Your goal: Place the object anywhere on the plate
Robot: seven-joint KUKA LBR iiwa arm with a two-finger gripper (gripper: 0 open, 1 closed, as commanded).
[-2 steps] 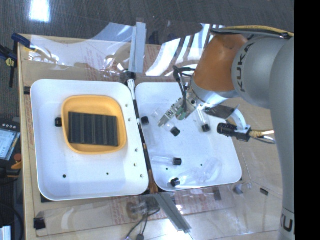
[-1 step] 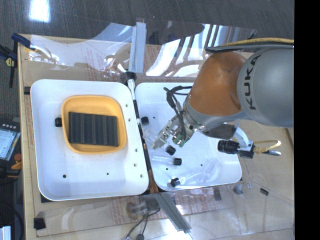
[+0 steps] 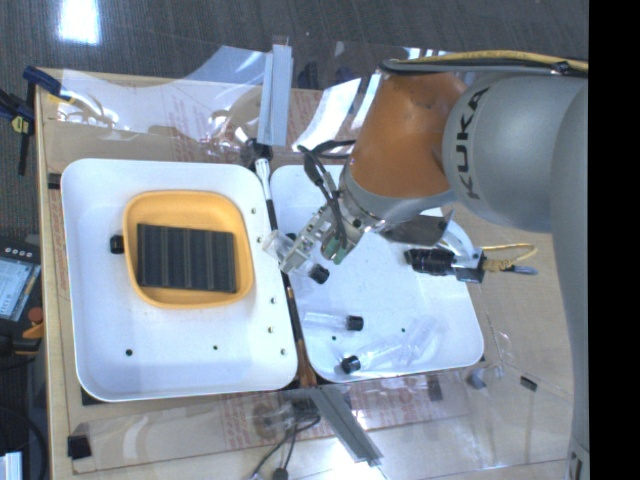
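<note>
"KUKA" (sideways) on the arm

Yellow plate flat in left bin, dark ribbed centre.

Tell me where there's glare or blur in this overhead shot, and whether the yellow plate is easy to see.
Camera view: a bright window-like glare patch on the dark floor at top left; the crinkled clear plastic sheet behind the bins shines; the rounded yellow plate with a dark ribbed centre is evenly lit and sharp; the end effector looks slightly soft.
</note>
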